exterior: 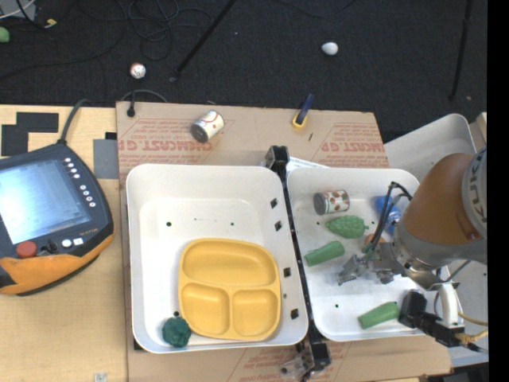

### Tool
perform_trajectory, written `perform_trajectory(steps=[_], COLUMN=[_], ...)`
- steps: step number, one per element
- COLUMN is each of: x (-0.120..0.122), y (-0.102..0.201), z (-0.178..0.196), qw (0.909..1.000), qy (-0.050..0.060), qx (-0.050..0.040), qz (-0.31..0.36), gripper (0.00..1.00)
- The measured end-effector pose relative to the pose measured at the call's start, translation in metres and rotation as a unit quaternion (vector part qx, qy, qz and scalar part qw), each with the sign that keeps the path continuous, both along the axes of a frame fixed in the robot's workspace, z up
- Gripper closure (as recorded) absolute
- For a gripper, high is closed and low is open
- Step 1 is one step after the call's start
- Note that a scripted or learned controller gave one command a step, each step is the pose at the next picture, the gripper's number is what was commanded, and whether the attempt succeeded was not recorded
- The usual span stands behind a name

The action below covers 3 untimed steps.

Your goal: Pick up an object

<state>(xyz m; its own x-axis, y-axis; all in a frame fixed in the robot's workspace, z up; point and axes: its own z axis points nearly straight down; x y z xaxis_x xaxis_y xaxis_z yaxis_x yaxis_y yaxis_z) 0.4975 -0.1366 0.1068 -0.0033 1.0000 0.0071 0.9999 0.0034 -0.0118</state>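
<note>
You see a cardboard sheet (pixel 238 138) across the wooden bench (pixel 56 325). Beyond the cardboard, dark carpet (pixel 238 46) carries black cables (pixel 159 10); left of it rests a teach pendant (pixel 48 213).

Cardboard sheet (pixel 159 143): inverted red print, unreadable.

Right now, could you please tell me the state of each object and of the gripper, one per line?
gripper: low in the right bin; nothing visibly held.
small can: lying on its side, right bin.
green cylinders and: lying flat, right bin.
yellow tray: flat in left bin.
green ball: beside the tray's corner.
tablet: screen lit.
</note>
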Motion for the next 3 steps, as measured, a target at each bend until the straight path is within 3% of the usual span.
perform_trajectory(steps=[1,2,3], x=[0.002,0.035,0.021], y=[-0.005,0.049,0.085], z=[0.016,0.103,0.252], qw=[1.0000,1.0000,0.9999], qy=[-0.003,-0.009,-0.012], qx=[-0.0023,-0.0032,-0.0030], qz=[-0.004,0.001,0.000], gripper=[1.00,1.00,1.00])
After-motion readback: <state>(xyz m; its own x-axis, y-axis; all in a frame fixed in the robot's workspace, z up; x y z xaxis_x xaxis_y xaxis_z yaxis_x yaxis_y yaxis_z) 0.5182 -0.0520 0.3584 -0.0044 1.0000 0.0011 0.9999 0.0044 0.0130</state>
